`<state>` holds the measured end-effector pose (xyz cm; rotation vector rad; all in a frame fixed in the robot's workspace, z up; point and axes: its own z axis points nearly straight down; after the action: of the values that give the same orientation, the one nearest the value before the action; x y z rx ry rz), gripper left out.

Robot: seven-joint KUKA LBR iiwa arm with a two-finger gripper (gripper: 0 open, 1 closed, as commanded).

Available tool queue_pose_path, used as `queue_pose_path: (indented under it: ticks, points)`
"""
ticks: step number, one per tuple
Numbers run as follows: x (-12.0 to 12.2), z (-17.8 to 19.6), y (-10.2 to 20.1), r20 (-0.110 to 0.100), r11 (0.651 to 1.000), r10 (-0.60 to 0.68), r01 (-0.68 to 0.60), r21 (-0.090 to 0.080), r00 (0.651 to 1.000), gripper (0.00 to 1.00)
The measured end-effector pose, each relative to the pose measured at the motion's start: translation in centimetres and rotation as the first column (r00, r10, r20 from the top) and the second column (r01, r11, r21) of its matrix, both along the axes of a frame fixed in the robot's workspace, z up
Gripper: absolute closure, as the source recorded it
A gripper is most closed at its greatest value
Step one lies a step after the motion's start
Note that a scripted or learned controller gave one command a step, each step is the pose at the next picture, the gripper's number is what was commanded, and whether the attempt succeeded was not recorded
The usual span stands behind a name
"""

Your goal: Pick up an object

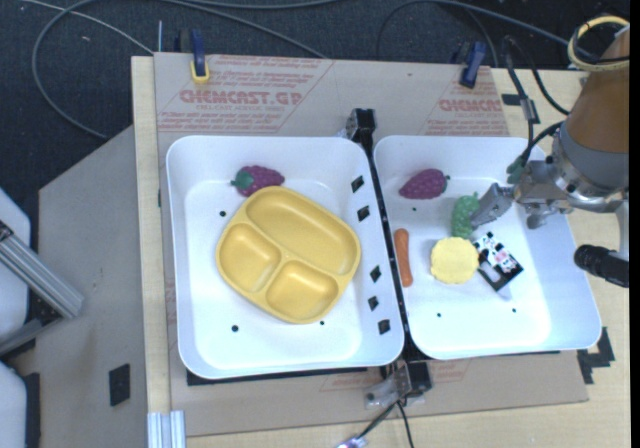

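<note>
The right bin (pixel 560 321) holds a purple grape bunch (pixel 424 183), a green leafy piece (pixel 464 213), an orange carrot (pixel 402 256), a yellow round piece (pixel 454 260) and a small black-and-white item (pixel 498 262). My gripper (pixel 516 206) hangs over the right bin's upper right part, just right of the green piece and above the black-and-white item. The grey wrist and orange band (pixel 604 116) rise behind it. I see nothing held in it.
The left bin (pixel 190 266) carries a yellow divided plate (pixel 288 252) and another purple grape bunch (pixel 258 177). A black divider (pixel 378 236) runs between the bins. Cables cross the dark floor behind the bench.
</note>
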<state>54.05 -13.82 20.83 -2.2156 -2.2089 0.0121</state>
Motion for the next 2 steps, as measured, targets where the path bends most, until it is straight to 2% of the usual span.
queue_pose_path:
  ticks: [1, 2]
  points:
    - [0.3, 0.6, 0.0, 0.013, 1.0, 0.003, -0.003, -0.002, 1.0, 0.0]
    - [0.4, -4.1, -0.8, 0.009, 1.0, 0.002, -0.002, -0.001, 1.0, 0.0]
